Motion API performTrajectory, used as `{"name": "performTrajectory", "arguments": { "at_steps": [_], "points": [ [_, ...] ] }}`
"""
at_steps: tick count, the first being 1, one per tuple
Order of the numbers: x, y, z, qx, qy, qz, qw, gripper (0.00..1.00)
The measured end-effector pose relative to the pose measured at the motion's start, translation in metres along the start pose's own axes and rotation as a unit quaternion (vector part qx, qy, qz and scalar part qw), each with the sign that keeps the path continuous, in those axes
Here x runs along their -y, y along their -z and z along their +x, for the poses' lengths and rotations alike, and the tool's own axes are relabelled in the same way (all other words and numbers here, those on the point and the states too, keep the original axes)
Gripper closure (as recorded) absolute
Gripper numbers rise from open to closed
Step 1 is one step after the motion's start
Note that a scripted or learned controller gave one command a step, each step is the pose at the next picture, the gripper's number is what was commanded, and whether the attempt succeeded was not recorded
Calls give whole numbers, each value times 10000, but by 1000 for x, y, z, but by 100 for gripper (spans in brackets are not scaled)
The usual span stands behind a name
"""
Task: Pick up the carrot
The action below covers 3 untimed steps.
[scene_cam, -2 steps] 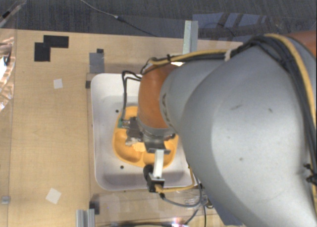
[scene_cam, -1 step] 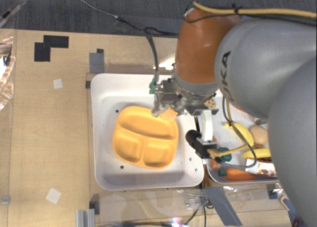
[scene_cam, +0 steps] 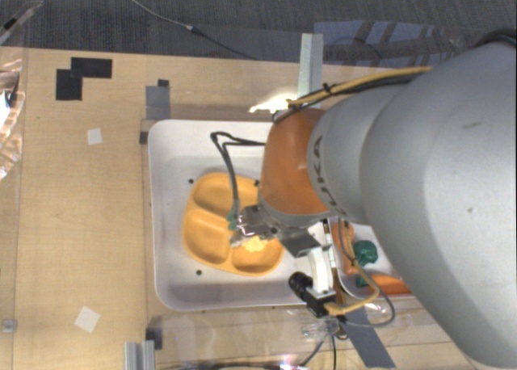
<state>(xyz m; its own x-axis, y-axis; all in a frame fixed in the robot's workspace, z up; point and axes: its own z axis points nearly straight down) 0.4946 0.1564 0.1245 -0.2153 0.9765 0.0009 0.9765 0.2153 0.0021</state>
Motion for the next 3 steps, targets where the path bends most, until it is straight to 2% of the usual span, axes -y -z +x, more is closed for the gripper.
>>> {"name": "performTrajectory", "arguments": {
  "at_steps": [1,2,3],
  "points": [
    [-8,-8,41,21,-88,-77,9999,100],
    [-32,129,-18,10,1650,-17,9863,100],
    [1,43,34,-1,1607,43,9870,100]
  ]
}}
